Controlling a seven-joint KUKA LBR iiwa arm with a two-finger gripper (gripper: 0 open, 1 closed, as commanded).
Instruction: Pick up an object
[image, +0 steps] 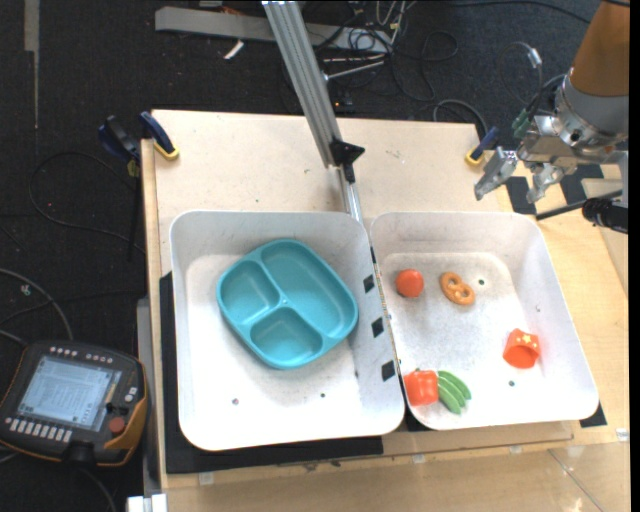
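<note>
A teal tray (288, 316) lies flat in the middle of the left bin (200, 400), three compartments up and bare, set apart from the small items as if it were where picked things end up. Across the divider, the right bin (560, 300) carries the candidates for picking, scattered loosely so each can be approached on its own: a red-orange ball (409, 283) at ten o'clock, a pretzel (458, 289) just beside it toward eleven, a red pepper (421, 387) touching a green pod (453, 391) at seven o'clock against the front wall, and an orange cup-like piece (521, 348) at four o'clock. Above the table (250, 160), at one o'clock from the right bin and outside its far rim, the gripper (520, 178) hangs with its fingers spread and nothing between them, apparently parked high so the camera gets an unobstructed look before a target is chosen. No object is lifted yet; the ball and pretzel sit nearest the gripper.
</note>
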